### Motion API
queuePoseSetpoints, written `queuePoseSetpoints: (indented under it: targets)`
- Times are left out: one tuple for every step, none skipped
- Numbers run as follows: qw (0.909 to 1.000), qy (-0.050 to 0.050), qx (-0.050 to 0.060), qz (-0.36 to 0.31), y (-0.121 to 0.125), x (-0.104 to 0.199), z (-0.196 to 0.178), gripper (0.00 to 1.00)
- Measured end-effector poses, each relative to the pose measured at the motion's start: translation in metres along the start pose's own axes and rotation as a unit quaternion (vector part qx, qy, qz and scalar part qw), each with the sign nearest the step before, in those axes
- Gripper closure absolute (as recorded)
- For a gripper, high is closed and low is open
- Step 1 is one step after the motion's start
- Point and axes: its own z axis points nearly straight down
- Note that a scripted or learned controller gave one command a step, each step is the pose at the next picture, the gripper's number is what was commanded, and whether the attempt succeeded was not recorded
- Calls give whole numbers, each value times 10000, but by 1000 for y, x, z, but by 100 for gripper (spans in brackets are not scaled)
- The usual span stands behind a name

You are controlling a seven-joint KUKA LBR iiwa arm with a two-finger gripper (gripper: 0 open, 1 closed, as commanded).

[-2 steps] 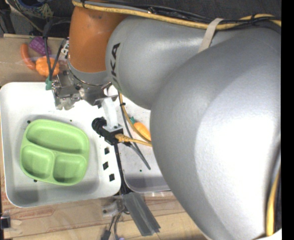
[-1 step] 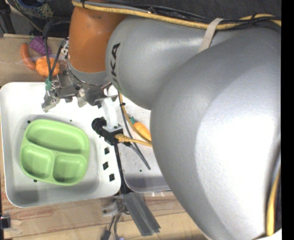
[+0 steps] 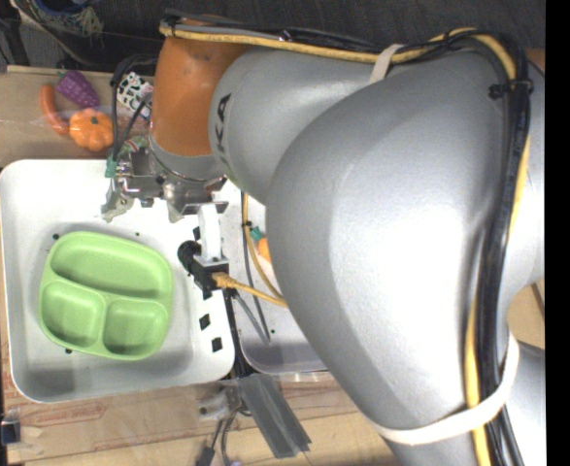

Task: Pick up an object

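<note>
A light green divided plate (image 3: 105, 294) lies in the left white bin (image 3: 22, 202), towards its front left. My gripper (image 3: 144, 197) hangs over the back edge of that bin, just above and behind the plate, below the orange wrist band (image 3: 183, 85). Its tip is small and partly lost against the white bin wall, and I see nothing clearly held in it. A sliver of something orange (image 3: 262, 252) shows in the right bin, beside the arm.
The grey arm (image 3: 391, 231) covers most of the right bin (image 3: 280, 357). On the bench behind the left bin lie an orange toy pumpkin (image 3: 91, 130), purple grapes (image 3: 76, 90), an orange carrot-like piece (image 3: 50, 105) and a black-and-white patterned object (image 3: 134, 90).
</note>
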Motion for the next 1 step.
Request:
queuePoseSetpoints:
  targets:
    - [10000, 7, -4, 45, 2, -121, 8, 0]
